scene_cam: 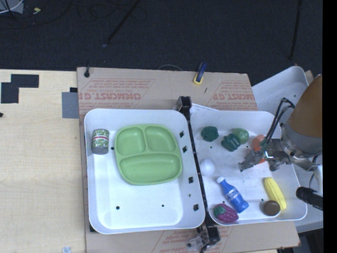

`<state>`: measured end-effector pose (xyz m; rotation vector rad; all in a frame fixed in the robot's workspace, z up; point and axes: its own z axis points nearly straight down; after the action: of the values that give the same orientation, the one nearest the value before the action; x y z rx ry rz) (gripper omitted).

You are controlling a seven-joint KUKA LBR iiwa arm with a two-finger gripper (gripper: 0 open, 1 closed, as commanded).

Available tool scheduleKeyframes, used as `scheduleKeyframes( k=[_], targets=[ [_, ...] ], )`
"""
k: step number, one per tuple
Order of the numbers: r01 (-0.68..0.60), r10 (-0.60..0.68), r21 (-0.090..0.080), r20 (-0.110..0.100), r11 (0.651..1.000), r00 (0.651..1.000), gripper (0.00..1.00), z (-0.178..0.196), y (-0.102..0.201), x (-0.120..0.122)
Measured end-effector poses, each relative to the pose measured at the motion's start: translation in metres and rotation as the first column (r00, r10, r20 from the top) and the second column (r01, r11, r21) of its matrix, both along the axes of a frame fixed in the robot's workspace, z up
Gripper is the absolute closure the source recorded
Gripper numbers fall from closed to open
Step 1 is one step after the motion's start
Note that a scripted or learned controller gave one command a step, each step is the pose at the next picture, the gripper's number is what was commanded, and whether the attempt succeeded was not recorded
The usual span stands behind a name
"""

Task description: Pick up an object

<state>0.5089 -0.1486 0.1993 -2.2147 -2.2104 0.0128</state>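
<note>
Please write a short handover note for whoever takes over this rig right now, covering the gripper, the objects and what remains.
Gripper: low over the right white bin, nothing seen held.
Right bin: white ball, blue plastic bottle, yellow corn cob, purple grape bunch, dark green toys, small orange item by the gripper.
Left white bin: green divided plate, small can.
Done: nothing lifted. Left: grasp and lift one object.

We could not make out whether the gripper [251, 162] held anything; its tips were blurred. The arm [310, 115] was cut off at the right edge, and it partly hid an orange object [257, 140].
</note>
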Motion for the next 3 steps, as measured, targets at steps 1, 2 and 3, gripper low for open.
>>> scheduleKeyframes(
  k=[1, 2, 3],
  targets=[
    [-0.002, 0.002, -0.003, 0.013, 1.0, 1.0, 0.0, 0.006, 0.0, 0.003],
    [-0.003, 0.003, 0.0, 0.007, 1.0, 1.0, 0.0, -0.052, 0.004, 0.011],
    [-0.003, 0.003, 0.0, 0.007, 1.0, 1.0, 0.0, -0.106, 0.006, 0.01]
  ],
)
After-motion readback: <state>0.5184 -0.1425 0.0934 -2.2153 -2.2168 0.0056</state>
